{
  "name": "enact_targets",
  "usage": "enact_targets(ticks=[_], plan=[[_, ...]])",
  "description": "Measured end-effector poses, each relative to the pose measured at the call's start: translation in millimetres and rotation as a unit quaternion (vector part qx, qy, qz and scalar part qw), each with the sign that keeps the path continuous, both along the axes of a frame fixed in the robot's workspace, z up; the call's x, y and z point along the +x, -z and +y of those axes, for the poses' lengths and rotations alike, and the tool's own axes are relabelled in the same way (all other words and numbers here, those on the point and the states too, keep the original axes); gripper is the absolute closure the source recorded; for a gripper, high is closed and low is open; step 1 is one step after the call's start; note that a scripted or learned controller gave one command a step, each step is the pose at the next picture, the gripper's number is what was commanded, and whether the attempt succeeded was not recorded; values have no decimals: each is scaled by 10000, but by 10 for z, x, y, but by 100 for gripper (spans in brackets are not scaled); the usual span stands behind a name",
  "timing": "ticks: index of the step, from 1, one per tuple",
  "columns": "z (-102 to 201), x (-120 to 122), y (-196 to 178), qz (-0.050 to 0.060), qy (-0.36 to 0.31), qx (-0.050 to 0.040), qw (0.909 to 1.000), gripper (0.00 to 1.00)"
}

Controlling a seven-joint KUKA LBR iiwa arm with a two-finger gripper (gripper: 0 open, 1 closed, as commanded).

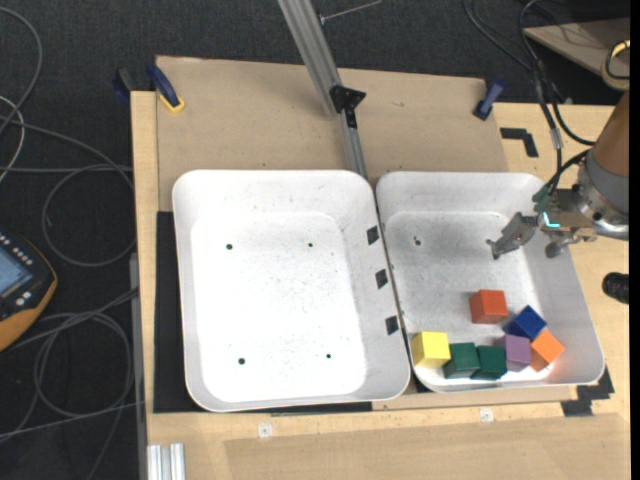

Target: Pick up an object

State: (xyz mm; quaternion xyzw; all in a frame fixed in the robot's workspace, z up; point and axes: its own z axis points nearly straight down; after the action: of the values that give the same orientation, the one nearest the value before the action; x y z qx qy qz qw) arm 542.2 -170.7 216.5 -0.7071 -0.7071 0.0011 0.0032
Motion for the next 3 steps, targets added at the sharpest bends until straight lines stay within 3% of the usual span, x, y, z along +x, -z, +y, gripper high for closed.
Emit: enact_targets(ticks=[1, 3], plan=[[-1, 10, -26, -27, -2, -7, 10000, 0], [-27, 86, 865, 0, -1, -4, 10000, 0]])
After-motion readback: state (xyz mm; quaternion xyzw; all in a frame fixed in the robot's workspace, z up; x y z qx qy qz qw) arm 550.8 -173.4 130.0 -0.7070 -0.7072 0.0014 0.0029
